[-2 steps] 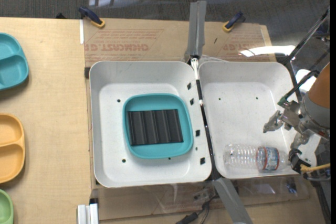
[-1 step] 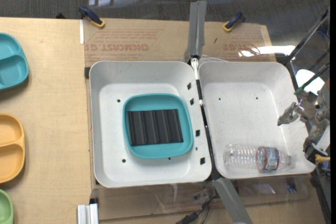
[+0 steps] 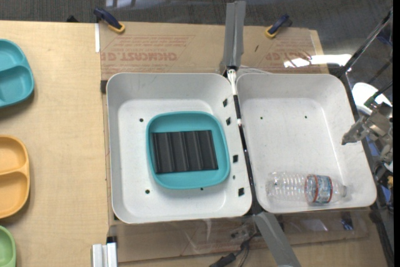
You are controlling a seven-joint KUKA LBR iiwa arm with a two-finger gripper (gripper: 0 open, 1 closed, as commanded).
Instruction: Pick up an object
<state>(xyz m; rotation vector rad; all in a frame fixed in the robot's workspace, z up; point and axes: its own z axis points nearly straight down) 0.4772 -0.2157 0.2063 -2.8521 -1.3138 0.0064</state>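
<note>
Rightward, the gripper (image 3: pixel 361 132), its pinch state impossible to tell, sits at the right bin's (image 3: pixel 294 94) rim, well apart from the red-labelled bottle (image 3: pixel 306 188).

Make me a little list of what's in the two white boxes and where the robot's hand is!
left bin: holds a teal tray with dark ridges
right bin: holds a clear plastic bottle, lying on its side near the front wall
gripper: at the right bin's right edge, apart from the bottle
bench, far left: teal, orange and green plates
</note>
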